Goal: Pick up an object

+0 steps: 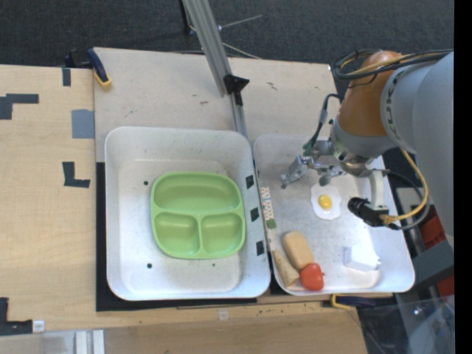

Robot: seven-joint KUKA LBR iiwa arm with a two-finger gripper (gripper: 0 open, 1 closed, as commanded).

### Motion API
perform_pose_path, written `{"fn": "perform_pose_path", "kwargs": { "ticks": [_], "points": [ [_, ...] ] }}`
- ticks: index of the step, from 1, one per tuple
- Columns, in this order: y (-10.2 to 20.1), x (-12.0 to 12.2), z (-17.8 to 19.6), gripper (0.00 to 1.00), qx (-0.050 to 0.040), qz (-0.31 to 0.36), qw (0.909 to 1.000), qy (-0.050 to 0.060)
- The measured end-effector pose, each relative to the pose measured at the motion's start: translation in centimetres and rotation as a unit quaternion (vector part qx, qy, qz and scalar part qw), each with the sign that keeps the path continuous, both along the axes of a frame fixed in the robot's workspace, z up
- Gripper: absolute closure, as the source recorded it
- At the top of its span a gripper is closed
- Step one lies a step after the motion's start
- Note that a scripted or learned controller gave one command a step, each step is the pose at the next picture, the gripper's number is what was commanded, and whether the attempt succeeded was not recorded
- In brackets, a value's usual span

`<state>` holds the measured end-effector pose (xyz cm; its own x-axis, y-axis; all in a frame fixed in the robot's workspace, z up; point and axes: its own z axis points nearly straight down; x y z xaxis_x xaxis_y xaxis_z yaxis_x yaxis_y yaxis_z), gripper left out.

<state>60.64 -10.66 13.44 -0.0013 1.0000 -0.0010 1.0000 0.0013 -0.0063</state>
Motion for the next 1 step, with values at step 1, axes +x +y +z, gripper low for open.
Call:
{"fn": "perform_pose_path", "kwargs": {
  "ticks": [1],
  "points": [
    [0.06,0.00,-4.71,0.00,-0.0003,0.000,1.0000,-0.003]
  ]
}}
